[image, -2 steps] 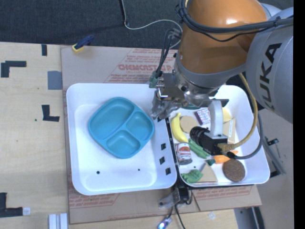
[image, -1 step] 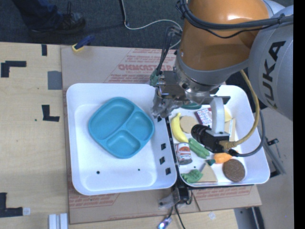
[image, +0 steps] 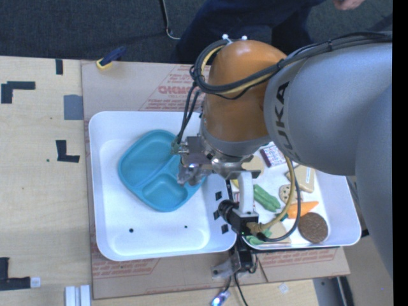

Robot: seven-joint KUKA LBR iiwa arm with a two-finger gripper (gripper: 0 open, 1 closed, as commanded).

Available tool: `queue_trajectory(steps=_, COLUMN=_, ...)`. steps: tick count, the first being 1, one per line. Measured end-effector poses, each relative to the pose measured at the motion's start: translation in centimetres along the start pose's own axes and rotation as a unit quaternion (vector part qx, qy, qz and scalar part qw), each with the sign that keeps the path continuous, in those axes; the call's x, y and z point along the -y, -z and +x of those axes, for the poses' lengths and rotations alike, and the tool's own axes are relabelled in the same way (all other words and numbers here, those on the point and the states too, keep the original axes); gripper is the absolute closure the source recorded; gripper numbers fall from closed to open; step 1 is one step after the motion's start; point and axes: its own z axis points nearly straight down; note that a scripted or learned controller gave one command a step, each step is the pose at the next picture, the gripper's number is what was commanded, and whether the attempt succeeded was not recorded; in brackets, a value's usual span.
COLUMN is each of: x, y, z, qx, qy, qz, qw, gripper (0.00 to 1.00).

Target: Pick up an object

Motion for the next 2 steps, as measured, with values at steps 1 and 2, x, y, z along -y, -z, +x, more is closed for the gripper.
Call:
queue_trajectory(steps=1, x=1.00, y=15.00, z=4.76, qx=-0.005, qy=0.003, qz=-0.014, qw=0.9999, gripper=1.00)
queue_trajectory(steps=2, x=0.97, y=14.91, z=4.59, qx=0.001, qy=0.002, qz=-0.005, qw=1.0000, gripper=1.00)
